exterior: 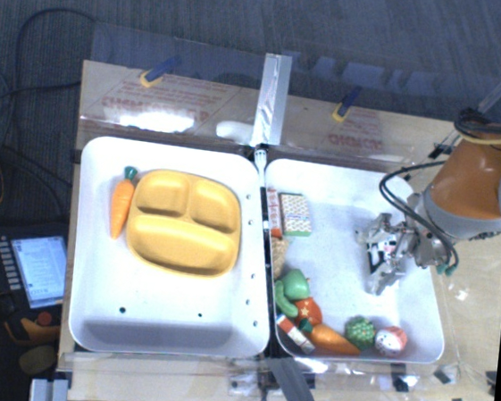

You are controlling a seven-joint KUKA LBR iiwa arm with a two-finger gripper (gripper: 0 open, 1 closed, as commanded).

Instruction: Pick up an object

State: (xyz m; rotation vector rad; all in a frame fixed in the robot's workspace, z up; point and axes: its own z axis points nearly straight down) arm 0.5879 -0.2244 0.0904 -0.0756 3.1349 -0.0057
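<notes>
Gripper [386,260] sits over the right bin [351,189], toward its right edge, about mid-height, pointing down at bare bin floor. Can't tell how it's set; the tip is a blur of metal and cables. Nothing visibly in it.

Pickable stuff in the right bin is apart from the gripper: small patterned box [296,214] near the top-left corner, green toy [293,286] and red toy [307,311] along the left edge, orange carrot [333,340] lying on the bottom edge, green knobbly piece [361,330] and a red-and-white ball [389,340] just beside it toward the bottom-right corner.

Left bin [92,249]: yellow divided tray [185,222] in the upper middle, second carrot [121,206] upright-ish beside the tray's left side.
</notes>
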